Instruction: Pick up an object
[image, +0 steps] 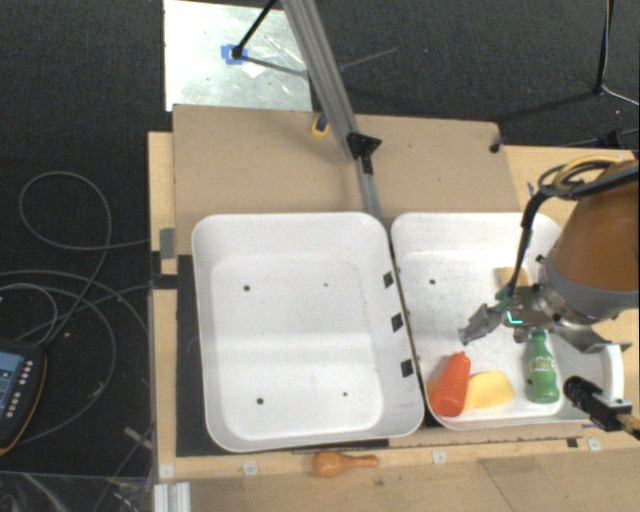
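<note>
In the right bin (440, 250), three objects lie along the front wall. They are a red-orange bottle-shaped object (451, 383), a yellow object (491, 390) touching it on the right, and a small green bottle (542, 368) standing further right. My gripper (503, 332) hangs low over the bin just behind them, open, with nothing between its fingers. One grey finger (478, 325) slants toward the red-orange object. The other side sits close to the green bottle's cap.
The left bin (290, 250) lies beside the right one, joined by black clips. A small orange-brown wooden object (345, 462) rests on the bench in front of the bins. A grey pole (335, 90) slants down toward the bins' back edge.
</note>
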